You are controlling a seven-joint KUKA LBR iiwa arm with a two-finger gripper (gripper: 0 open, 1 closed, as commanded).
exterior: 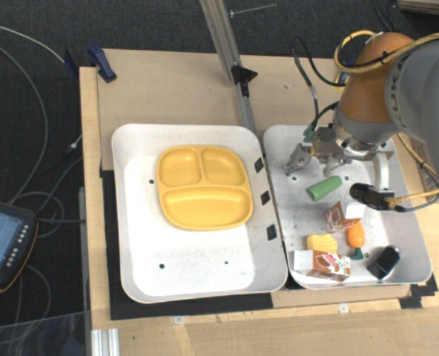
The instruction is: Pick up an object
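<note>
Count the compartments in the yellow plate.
3: the yellow plate in the left bin has two small compartments along its far side and one wide compartment nearest the camera.

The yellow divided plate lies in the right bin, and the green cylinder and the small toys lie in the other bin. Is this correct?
Not quite. The camera view shows the yellow divided plate in the left bin, not the right one. The green cylinder and the small toys lie in the other bin, the right bin, as you said.

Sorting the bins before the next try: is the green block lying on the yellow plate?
No. The green block lies in the right bin, while the yellow plate sits in the left bin.
</note>
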